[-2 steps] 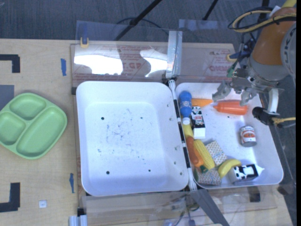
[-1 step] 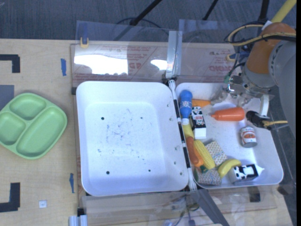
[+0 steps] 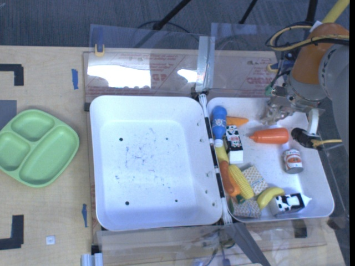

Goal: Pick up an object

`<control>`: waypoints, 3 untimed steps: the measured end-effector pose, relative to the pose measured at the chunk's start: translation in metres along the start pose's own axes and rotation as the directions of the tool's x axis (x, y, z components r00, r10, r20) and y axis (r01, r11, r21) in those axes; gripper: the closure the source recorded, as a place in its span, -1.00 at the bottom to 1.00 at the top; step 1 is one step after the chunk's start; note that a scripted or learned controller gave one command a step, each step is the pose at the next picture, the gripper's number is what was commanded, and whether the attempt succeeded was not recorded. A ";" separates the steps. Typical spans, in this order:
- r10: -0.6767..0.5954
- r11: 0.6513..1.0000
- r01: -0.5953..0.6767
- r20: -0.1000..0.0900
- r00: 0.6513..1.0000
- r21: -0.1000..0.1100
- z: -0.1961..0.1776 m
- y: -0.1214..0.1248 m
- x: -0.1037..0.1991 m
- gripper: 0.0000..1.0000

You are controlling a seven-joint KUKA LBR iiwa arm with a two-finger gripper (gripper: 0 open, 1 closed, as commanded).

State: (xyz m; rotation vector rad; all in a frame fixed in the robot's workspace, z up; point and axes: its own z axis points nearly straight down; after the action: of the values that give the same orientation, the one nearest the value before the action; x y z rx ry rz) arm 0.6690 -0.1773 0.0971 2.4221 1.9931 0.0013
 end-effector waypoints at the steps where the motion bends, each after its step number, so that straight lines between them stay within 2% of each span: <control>1: 0.315 0.949 -0.315 -0.001 0.949 0.002 0.012 0.002 -0.015 1.00; 2: 0.523 0.852 -0.523 0.001 0.852 0.004 -0.137 0.002 -0.016 1.00; 3: 0.847 0.532 -0.847 0.003 0.532 0.004 -0.152 -0.011 0.000 1.00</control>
State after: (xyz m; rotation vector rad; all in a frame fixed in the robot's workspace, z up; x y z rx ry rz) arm 0.6579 -0.1743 0.2493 3.0881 0.5734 -0.0006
